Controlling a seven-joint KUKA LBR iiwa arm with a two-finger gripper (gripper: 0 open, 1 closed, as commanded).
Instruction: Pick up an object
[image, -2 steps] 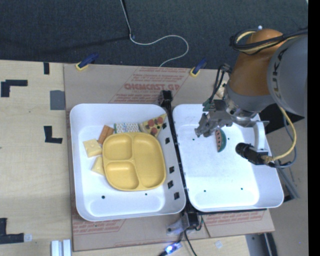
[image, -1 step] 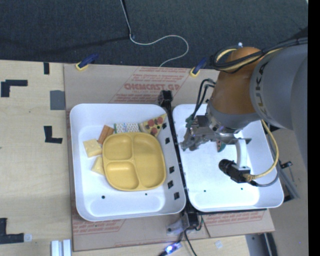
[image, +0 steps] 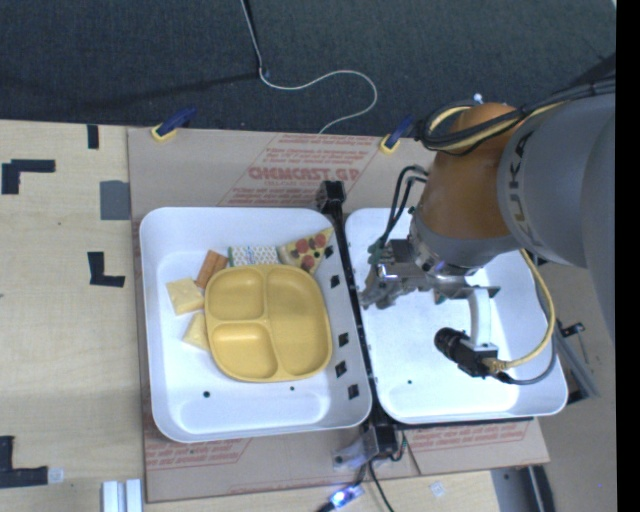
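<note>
The grey arm (image: 560, 150) with its orange band (image: 470, 190) reaches over the right bin (image: 520, 390); the tool (image: 385, 285) hangs low by that bin's left wall, its state impossible to tell from here; well to the tool's left, in the left bin (image: 170, 400), lies a yellow divided plate (image: 268, 323); small items sit against the plate's upper and left edges, among them tan crackers (image: 185, 297) and a patterned piece (image: 308, 248) nearest the tool.
</note>
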